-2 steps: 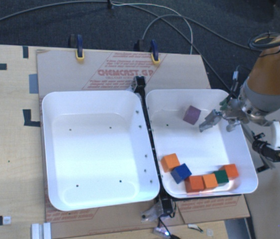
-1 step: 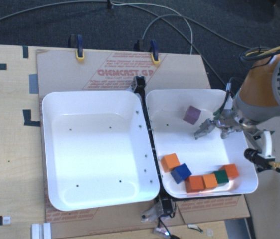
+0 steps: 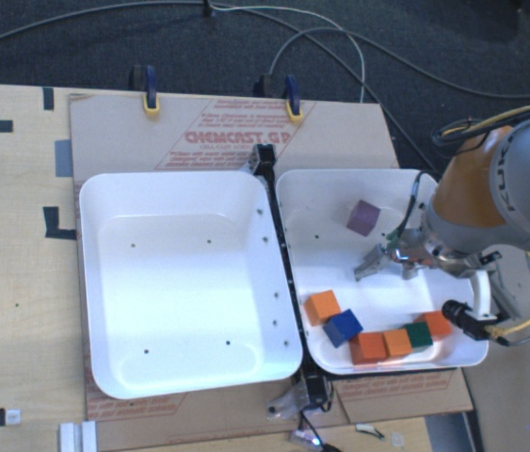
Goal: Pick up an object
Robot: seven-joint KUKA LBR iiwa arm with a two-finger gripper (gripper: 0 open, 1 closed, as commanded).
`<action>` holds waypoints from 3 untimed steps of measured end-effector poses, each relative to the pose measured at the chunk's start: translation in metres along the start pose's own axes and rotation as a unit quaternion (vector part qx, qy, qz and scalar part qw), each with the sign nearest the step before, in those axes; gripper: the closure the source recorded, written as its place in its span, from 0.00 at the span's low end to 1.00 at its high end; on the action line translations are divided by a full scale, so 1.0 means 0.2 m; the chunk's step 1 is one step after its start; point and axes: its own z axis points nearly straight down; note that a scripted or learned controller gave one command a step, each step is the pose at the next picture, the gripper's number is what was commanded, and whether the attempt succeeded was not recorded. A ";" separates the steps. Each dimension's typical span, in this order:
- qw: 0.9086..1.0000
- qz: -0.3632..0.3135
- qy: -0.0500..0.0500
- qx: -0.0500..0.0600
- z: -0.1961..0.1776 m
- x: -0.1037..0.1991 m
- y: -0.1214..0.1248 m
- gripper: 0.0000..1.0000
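In the right bin [image 3: 335,191], the gripper [image 3: 370,266] is seen low over the middle of the floor, coming in from the bin's right wall. Whether the jaws are spread or pressed together can't be told from this angle, and nothing is seen pinched. A purple cube [image 3: 363,217] sits just behind the gripper, apart from it, with open floor all around. Along the bin's front rim things are crowded: an orange cube [image 3: 322,305], a blue cube [image 3: 343,328], two more orange blocks [image 3: 383,345], a green one [image 3: 419,333] and an orange one [image 3: 436,324] by the front right corner. The left bin [image 3: 90,252] sits edge to edge with the right bin on the desk [image 3: 10,252].
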 end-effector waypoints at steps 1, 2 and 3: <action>1.000 0.000 0.000 -0.002 -0.06 0.00 0.01 1.00; 1.000 0.000 -0.001 -0.004 -0.31 -0.03 0.05 1.00; 1.000 0.000 -0.001 -0.005 -0.61 -0.05 0.02 1.00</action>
